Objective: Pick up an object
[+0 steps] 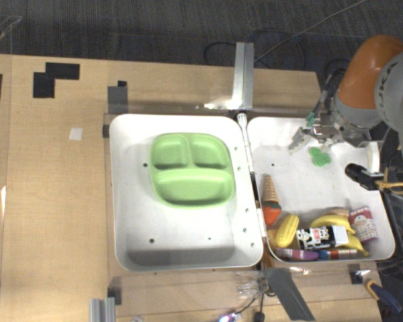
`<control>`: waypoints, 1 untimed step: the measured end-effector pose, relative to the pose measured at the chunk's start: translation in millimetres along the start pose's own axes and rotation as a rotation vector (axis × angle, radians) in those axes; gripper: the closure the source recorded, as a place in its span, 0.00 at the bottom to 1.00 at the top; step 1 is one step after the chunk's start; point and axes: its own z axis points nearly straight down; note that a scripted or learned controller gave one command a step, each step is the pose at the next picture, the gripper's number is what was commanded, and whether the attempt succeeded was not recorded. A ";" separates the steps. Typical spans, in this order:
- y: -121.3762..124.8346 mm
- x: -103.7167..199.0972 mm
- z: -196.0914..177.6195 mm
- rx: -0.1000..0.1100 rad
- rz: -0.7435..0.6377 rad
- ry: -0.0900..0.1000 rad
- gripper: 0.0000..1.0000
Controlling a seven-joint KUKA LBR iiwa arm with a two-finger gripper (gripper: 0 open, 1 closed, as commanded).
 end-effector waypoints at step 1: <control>-11.5 -58.2 27.5 -0.003 -0.070 -0.001 0.00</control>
